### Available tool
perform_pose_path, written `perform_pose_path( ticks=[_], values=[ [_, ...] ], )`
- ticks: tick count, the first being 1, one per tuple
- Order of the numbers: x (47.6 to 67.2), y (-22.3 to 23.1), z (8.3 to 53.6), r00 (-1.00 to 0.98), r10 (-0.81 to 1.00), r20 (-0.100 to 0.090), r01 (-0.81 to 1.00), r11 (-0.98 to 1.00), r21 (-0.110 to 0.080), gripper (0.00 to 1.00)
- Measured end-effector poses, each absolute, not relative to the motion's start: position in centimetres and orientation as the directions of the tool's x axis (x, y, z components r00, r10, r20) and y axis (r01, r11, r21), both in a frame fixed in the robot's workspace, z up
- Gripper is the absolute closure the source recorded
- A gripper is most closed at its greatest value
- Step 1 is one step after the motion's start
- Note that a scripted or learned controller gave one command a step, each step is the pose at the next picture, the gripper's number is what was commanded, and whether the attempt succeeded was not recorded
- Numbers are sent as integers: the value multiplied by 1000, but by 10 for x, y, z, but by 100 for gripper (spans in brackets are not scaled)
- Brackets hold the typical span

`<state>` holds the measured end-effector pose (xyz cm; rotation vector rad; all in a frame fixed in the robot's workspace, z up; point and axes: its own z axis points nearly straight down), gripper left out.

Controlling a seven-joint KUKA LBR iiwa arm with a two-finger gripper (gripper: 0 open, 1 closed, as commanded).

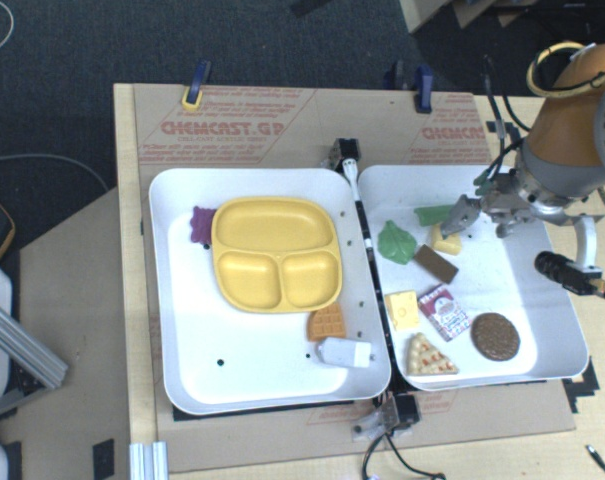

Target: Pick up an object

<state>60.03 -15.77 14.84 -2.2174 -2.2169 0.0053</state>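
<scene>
I see the gripper (485, 218) over the far edge of the right bin (562, 353); its fingers stand apart with nothing between them. Just beside its near finger lie a yellow block (445, 240) and a green strip (434, 213). Toward the bin's middle sit a green leaf (396, 241) and a brown bar (436, 263). Along the near edge are a cheese slice (403, 310), a red packet (444, 311), a pizza slice (429, 356) and a brown cookie (495, 335). The left bin (182, 368) carries a yellow tray (277, 253), a purple piece (202, 224), a waffle (327, 323) and a white tube (344, 352).
</scene>
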Motion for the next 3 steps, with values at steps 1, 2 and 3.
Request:
perform_pose_path(
  ticks=[1,2,3],
  values=[
    [599,-165,89,1,1000,2,1000,-1,-6,0],
    [599,-165,84,0,1000,1,1000,0,-4,0],
    [600,-165,96,1,1000,1,1000,-1,0,100]
  ],
)
